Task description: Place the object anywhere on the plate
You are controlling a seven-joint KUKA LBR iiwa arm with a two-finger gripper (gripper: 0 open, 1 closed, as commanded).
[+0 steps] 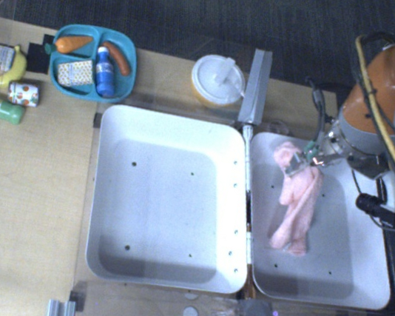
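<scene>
Jaws pinched on one limp pink cloth point(296, 208) by gripper point(308, 161), over right of two white bins point(367, 287).

The pink cloth point(297, 206) in the right bin point(357, 278) looks soft and matt, its surface creased into folds like thin towelling. Both that bin and the left bin point(168, 201) read as smooth white plastic with a dull sheen. The bench point(27, 192) at the left of the frame looks like pale wood or laminate, smooth and lightly reflective. The blue tray point(125, 77) at upper left is glossy plastic, as are the toy foods in it. The divider bar point(255, 88) at top centre appears to be brushed grey metal. The arm's orange band point(379, 79) at upper right shines like polished plastic.
</scene>
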